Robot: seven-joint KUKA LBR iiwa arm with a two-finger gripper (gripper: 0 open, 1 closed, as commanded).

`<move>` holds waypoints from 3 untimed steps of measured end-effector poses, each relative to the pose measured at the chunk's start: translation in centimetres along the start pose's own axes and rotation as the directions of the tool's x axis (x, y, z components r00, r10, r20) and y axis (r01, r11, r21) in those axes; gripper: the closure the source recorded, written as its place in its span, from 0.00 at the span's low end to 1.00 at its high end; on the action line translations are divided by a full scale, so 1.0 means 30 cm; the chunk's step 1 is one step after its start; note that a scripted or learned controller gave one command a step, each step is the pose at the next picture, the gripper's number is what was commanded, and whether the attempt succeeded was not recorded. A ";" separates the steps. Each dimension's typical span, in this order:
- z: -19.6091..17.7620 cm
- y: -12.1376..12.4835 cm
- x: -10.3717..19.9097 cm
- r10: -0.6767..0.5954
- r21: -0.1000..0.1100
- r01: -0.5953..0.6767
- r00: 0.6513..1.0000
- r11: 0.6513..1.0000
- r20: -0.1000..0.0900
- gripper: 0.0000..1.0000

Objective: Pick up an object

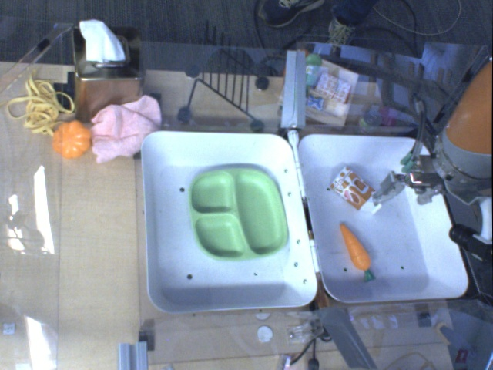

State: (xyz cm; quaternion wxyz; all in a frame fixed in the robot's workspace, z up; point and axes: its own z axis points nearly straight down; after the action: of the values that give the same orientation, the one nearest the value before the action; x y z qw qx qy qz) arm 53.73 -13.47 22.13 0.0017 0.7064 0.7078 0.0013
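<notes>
White plastic forms both shallow bins, which sit side by side across the centre of the frame. The left bin contains a green three-compartment tray, lying flat near its middle. The right bin contains two objects. A small printed snack packet, white with brown and red markings, lies in the upper left part of this bin. An orange toy carrot with a green tip lies below the packet, near the lower centre, well apart from it.

The arm enters from the right edge of the frame, its orange band visible at the upper right. The gripper hangs over the upper middle of the right bin, just beside the right edge of the packet. Its fingers point left toward the packet; how far they are parted cannot be determined, and nothing is visibly held between them.

At the upper left of the frame, outside the bins, lie a pink cloth, an orange toy pumpkin and a yellow coiled cord.
</notes>
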 end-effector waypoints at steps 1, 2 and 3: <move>0.328 0.236 0.170 -0.207 -0.009 0.207 0.978 0.978 0.003 0.00; 0.088 0.315 0.490 -0.227 0.000 0.227 0.974 0.974 -0.001 0.00; 0.123 0.120 0.756 -0.171 0.002 0.171 0.985 0.985 -0.002 0.00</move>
State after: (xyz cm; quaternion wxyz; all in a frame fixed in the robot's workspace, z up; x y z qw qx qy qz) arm 57.29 9.22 18.44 0.0004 0.6429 0.7659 0.0010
